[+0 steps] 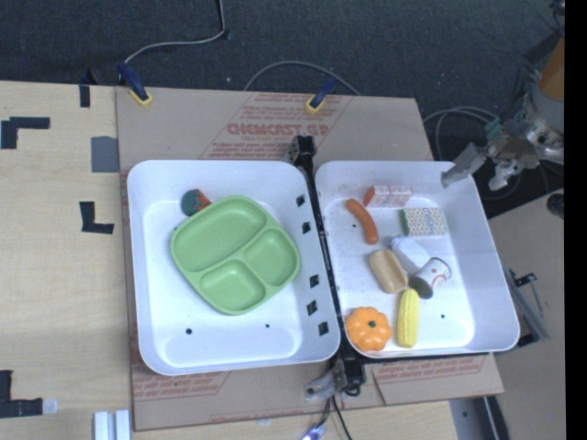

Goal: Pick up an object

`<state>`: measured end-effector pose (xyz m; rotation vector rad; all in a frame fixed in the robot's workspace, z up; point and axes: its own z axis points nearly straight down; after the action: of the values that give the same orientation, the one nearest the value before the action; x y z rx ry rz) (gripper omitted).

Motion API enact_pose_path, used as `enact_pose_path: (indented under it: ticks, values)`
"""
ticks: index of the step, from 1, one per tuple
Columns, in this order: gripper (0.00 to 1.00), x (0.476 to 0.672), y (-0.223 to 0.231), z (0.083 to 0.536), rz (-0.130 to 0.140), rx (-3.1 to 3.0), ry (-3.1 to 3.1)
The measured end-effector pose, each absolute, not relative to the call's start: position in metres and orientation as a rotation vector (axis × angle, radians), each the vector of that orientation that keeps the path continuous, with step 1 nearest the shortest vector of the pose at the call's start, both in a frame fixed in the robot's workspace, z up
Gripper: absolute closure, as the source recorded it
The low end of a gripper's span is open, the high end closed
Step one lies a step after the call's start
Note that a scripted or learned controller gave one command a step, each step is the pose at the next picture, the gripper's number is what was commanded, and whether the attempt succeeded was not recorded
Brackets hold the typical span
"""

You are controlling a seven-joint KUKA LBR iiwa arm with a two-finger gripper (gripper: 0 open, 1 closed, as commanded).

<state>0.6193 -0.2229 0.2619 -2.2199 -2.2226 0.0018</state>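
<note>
Your gripper (479,165) hung over the right bin's (486,246) far corner, fingers spread and empty. The objects lay mid-bin; the sausage (361,220), lying apart, looked your cleanest target.

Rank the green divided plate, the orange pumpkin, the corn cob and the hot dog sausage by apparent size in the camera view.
1. green divided plate, by far the largest
2. orange pumpkin
3. corn cob and hot dog sausage: similar length, too close to rank
</note>
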Motion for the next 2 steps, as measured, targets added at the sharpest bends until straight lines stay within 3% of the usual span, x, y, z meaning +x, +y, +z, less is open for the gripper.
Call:
enact_pose_path:
  ticks: [1,2]
  values:
    - [0.0,0.613,-0.108,0.176,0.001,-2.215,-2.223]
    - [0.0,0.634,-0.097,0.086,-0.002,-2.221,-2.226]
